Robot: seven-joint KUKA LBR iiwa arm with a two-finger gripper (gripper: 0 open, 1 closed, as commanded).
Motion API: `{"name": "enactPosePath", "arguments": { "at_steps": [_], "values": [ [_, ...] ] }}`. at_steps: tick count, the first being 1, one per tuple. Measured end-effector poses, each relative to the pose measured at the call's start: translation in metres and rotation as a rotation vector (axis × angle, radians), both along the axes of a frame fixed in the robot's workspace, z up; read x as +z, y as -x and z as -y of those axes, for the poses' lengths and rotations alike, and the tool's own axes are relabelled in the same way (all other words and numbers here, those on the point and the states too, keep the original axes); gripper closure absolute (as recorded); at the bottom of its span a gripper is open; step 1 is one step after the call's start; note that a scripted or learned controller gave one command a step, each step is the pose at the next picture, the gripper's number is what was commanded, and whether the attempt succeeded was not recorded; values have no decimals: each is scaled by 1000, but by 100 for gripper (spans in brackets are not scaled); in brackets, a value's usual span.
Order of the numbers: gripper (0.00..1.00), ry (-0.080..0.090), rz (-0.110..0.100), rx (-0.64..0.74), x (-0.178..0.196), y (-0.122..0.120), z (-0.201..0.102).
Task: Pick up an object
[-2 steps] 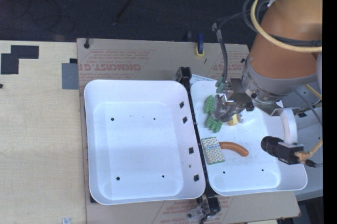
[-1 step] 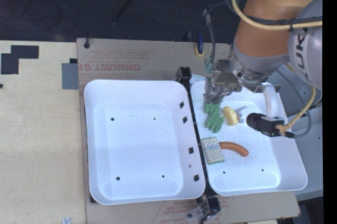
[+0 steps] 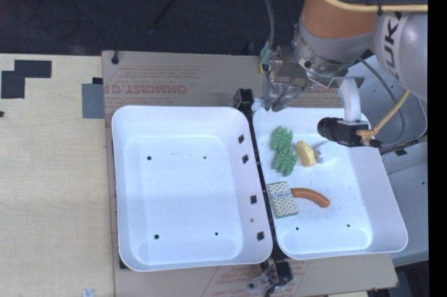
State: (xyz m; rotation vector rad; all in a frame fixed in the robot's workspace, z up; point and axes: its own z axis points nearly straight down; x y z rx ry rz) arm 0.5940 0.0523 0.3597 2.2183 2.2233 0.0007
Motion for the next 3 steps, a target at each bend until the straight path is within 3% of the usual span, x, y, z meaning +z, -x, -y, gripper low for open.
{"name": "enactPosePath", "arguments": {
  "at_steps": [1, 2, 3],
  "values": [
    [100, 0, -2, 1, -24, -44, -45],
    [100, -3, 8, 4, 107, -28, -112],
    [100, -1, -7, 6, 106, 47, -181]
  ]
}}
